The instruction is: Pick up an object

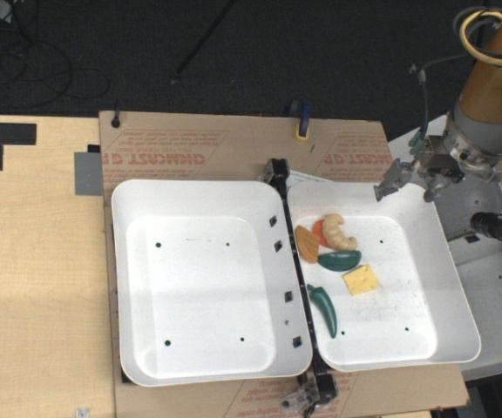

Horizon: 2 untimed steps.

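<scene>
Camera view: the pincer [410, 179] hangs open and empty at the right bin's [447, 259] 1 o'clock corner. The objects cluster at 10 o'clock: croissant [338, 231], orange piece [307, 244], dark green pod [339, 260], yellow block [361, 280]. Risk: touching items may cause a double or deflected grasp.

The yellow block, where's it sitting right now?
The yellow block lies in the right bin, near its middle, just below the dark green pepper and to the right of the other green pepper.
</scene>
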### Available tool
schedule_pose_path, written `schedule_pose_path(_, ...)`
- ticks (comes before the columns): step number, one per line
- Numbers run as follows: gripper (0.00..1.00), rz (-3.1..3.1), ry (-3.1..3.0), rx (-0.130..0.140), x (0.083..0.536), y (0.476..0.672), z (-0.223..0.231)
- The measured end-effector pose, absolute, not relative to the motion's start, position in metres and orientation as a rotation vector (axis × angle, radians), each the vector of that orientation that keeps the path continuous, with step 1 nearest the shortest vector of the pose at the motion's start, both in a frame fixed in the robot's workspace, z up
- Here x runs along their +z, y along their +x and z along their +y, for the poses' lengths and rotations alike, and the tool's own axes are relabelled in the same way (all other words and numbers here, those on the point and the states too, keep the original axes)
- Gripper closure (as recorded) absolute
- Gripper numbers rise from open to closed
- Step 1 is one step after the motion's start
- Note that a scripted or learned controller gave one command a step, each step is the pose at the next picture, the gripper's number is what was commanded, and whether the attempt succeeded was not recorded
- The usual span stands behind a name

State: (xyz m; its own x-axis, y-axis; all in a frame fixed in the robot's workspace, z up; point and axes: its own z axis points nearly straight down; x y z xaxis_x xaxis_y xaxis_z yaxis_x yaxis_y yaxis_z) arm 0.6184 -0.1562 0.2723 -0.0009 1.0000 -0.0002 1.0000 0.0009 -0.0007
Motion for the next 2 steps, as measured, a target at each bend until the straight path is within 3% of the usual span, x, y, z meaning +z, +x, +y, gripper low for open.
schedule_pose_path(1,0.00,-2.211,-2.208,0.015,0.086,0.575,-0.133)
schedule_pose_path(2,1.00,-2.214,-2.222,0.005,0.105,0.579,-0.137)
